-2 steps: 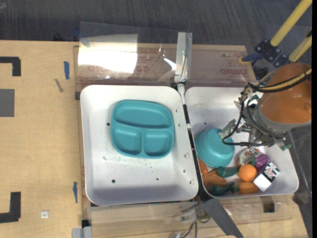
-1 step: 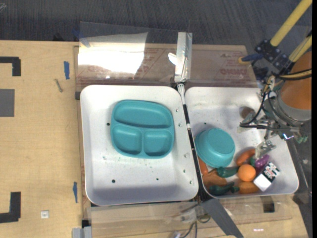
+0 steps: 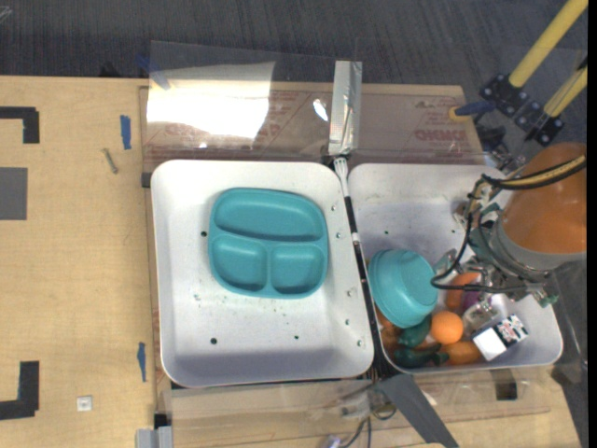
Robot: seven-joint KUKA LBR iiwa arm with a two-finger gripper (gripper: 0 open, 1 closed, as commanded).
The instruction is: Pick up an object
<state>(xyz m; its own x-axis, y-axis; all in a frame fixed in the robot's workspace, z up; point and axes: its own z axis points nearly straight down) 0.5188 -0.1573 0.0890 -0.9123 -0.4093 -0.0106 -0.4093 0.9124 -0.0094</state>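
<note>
place: robot lab | evidence: white bins [image 3: 177, 250] on taped plywood bench [image 3: 65, 250] (test rig)

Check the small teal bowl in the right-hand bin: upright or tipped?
Tipped. The small teal bowl lies on its side against the right bin's left wall, leaning on the orange ball.

- A tan bench [image 3: 65, 278] was seen spreading to the left, marked with black tape corners and a few strips of blue tape.
- Two shallow white bins were set on it side by side, their inner rims touching.
- The left bin [image 3: 177, 334] was placed near the middle of the scene.
- The right bin [image 3: 401, 203] was placed just beside it, toward the right.
- A clear plastic sheet [image 3: 215, 110] was laid on the bench beyond the bins, on the far side.
</note>
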